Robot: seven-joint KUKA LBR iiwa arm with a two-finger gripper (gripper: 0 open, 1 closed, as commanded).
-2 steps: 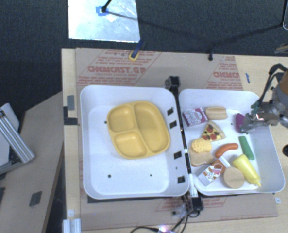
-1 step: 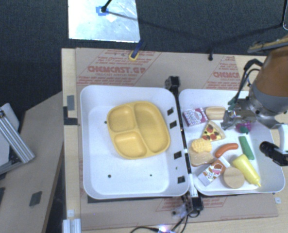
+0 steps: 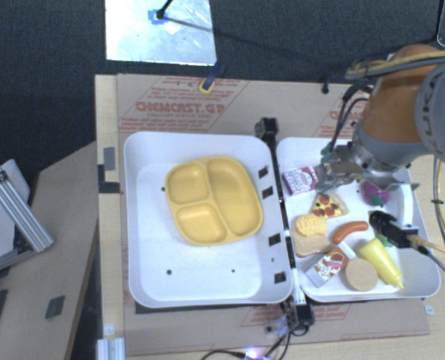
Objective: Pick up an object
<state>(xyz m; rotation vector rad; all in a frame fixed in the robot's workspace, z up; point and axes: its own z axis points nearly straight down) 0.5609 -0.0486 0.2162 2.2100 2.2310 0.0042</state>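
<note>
Whether the jaws are parted or closed you cannot tell, since the grey two-finger gripper (image 3: 329,177) hangs low over the right shallow white bin (image 3: 429,280), just above the triangular toy pizza slice (image 3: 327,205), presumably lining up a pick.

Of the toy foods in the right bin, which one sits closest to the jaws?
The pizza slice, just below the gripper. It is a red and yellow wedge; the sausage and the yellow bottle lie farther toward the camera.

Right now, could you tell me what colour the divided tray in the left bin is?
Yellow; the divided tray shows plainly in the camera view.
</note>
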